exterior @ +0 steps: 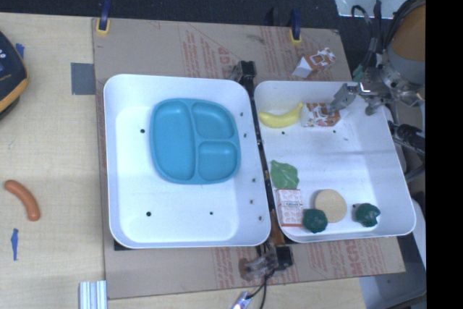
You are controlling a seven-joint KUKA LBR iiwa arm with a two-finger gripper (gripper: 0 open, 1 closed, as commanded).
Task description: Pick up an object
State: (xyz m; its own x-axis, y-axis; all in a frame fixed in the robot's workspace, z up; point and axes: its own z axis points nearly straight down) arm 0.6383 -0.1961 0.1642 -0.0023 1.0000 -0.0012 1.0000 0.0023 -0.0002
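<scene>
- The pincer [334,106] reaches into the right bin [376,155] at its far side, tips down on a small red-and-white packet [318,116]; whether it grips the packet, I cannot tell.
- A yellow banana [281,117] lies just left of that packet.
- Nearer in the same bin sit a green leaf [283,174], a red carton [289,206], a tan cookie [332,203] and two dark green pieces [315,221].
- The left bin [130,155] holds a blue divided plate [195,141].
- A sausage [23,199] lies on the tabletop [43,141], well left of the bins.
</scene>
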